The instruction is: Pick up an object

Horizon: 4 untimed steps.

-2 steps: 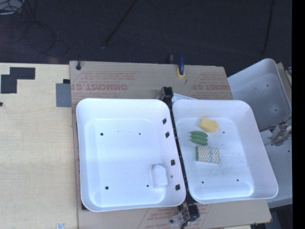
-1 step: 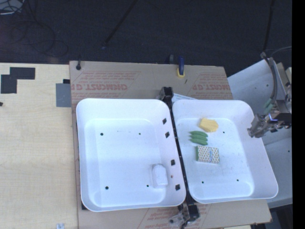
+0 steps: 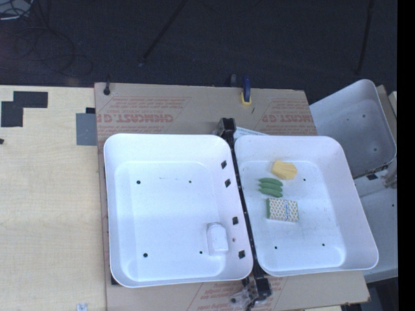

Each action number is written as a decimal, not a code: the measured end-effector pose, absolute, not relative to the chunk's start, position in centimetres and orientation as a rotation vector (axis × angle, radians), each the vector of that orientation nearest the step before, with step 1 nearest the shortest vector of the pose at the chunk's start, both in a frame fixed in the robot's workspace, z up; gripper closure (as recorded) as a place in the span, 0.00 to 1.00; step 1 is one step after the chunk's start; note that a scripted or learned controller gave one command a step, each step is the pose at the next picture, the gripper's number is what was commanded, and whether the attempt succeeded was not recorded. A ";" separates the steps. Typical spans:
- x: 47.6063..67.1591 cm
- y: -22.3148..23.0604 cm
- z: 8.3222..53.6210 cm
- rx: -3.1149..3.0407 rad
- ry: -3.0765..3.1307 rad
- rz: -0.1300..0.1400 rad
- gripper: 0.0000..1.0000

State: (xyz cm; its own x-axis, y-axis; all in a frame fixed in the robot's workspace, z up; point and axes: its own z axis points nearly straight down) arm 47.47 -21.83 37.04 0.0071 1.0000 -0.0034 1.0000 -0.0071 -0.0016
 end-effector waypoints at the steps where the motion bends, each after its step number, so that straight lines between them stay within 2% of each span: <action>1: 47.9 -14.5 30.7 2.222 2.235 -0.004 1.00; 2: 47.2 -20.4 19.8 2.235 2.224 -0.013 1.00; 3: 47.7 -21.5 30.5 2.215 2.215 0.004 1.00; 4: 49.4 -21.4 34.2 2.218 2.220 0.001 1.00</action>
